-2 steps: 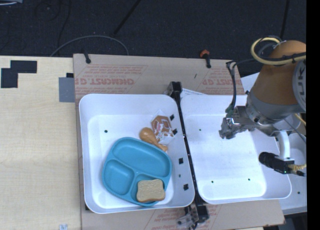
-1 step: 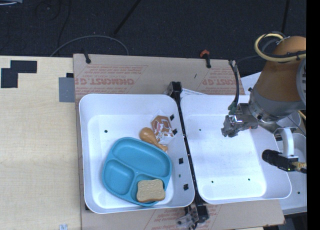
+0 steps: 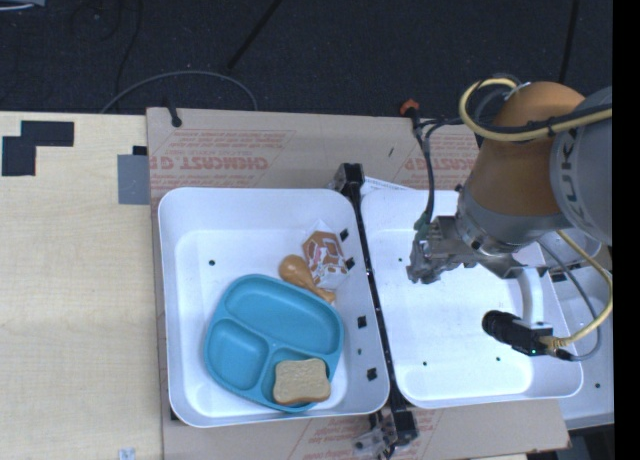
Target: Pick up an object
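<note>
Pincer [image 3: 428,266] over right bin [image 3: 470,373], drumstick [image 3: 300,273] well apart, left bin [image 3: 185,248]

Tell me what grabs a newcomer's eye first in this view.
The blue divided plate in the left bin, with a slice of bread in its near compartment. Next, the grey arm with its orange band, its gripper over the right bin.
</note>
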Controlling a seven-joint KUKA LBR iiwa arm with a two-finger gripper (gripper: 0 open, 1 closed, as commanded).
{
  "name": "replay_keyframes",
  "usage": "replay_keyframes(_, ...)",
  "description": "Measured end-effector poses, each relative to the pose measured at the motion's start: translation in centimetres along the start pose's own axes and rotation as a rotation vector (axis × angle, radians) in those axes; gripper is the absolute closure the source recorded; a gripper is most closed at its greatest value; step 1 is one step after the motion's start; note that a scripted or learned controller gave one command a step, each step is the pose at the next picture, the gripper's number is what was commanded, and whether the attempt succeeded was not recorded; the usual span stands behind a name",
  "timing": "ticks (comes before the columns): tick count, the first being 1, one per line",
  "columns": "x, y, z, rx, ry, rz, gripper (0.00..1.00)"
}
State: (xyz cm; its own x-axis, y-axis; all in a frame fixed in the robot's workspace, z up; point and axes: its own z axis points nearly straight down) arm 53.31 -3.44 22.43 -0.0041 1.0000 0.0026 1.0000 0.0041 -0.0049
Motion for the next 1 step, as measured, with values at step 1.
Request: replay_keyframes(1, 4.94, -0.16, -0.98, -0.003, 0.000, -0.001, 1.00)
